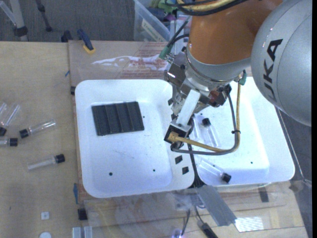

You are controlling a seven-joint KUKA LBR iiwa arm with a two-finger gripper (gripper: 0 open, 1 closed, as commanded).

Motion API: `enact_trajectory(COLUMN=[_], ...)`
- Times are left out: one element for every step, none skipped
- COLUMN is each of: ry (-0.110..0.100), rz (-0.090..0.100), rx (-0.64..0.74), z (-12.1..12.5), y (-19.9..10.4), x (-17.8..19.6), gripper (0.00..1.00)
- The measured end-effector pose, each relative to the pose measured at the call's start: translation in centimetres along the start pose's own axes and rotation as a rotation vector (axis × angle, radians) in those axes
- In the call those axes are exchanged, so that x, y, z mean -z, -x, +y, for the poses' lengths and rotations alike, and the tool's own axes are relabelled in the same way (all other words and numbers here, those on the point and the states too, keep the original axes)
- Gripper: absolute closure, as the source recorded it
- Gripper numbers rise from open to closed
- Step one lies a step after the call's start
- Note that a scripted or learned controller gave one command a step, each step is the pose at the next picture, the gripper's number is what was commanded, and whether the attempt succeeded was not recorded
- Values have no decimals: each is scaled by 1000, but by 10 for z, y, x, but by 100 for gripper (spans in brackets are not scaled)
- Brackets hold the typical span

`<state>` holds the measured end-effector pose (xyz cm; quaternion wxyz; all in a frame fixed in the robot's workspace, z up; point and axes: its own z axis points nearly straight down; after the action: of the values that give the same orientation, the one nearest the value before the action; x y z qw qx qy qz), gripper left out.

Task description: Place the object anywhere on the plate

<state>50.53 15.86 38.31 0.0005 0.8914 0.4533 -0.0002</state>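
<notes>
Although the arm (282, 48) covers much of the right bin (262, 157), you can see two clear tubes with black caps lying on its floor. The upper tube (205, 121) lies just beside the wrist, near the bin's left wall. The front tube (220, 175) lies close to the front wall, with its cap at its right end. Both are well apart from the plate (118, 118), a dark ribbed rectangle that lies flat in the back-left part of the left bin (99, 182). The two bins touch along their inner rims, and two small black squares (182, 165) sit on that shared edge toward the front.

The arm reaches in from the right, and its orange band and grey wrist hang over the seam between the bins, above the back-left corner of the right bin. The wrist hides the jaws from you, so you cannot tell how far apart they stand or whether they grip anything.

Out on the bench (34, 83), to the left of the bins, more capped tubes lie loose. One (38, 128) is level with the plate and another (45, 161) lies nearer the front. A blue clamp (87, 42) sits at the back-left corner of the board under the bins. A clear crate (148, 6) of mixed items stands behind the bench.
</notes>
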Motion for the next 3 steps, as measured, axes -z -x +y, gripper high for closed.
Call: enact_trajectory(ry=[-4, 1, 2], rz=[-3, 3, 3], rx=[-94, -550, -743], z=[-57, -59, -14], y=[-40, -38, -70], x=[-170, 0, -18], gripper=[100, 100, 100])
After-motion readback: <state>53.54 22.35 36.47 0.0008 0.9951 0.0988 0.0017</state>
